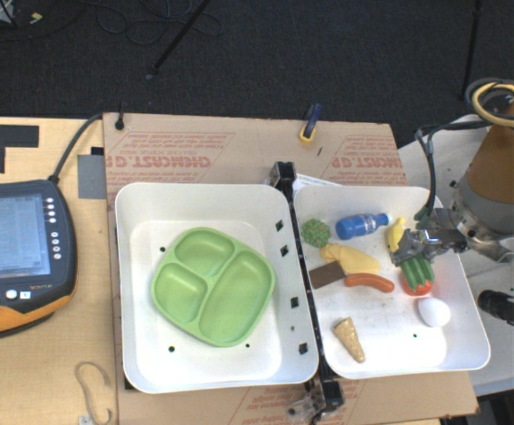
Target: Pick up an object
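One pepper (419, 278) sits under our pincer (414, 253), one egg (433, 312) just below, one bottle (362, 226) left; bin rim (480, 330) near its right, open room past the egg; its grip we cannot tell.

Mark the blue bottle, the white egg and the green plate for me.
blue bottle (360, 227), camera view, middle of its body.
white egg (433, 312), camera view, centre of its shell.
green plate (232, 292), camera view, floor of its largest compartment.
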Available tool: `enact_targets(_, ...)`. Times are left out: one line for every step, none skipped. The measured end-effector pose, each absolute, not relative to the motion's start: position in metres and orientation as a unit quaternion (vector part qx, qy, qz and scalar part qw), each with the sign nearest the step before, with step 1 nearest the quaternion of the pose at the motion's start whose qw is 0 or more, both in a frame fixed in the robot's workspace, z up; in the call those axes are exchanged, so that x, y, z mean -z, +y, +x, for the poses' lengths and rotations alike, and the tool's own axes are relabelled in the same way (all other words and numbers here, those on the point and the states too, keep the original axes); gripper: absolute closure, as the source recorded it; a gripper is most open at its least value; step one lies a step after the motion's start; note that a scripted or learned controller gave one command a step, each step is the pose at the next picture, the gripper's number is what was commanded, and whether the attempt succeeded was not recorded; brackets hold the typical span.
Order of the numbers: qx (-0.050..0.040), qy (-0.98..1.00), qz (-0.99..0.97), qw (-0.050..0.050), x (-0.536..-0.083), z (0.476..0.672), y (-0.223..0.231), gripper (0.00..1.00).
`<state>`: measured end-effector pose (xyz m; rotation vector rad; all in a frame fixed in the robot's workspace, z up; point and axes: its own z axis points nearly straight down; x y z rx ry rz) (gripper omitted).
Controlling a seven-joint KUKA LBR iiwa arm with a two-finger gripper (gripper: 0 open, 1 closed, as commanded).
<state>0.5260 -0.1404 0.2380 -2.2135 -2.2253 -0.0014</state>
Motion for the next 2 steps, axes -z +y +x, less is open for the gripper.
enact_targets(0.0003, -0.709, -0.705, 0.002, -0.24, 0.549, -0.094, 1.0)
enact_targets(0.0, -0.709, -0.705, 0.002, -0.241, 0.561, -0.04, 1.0)
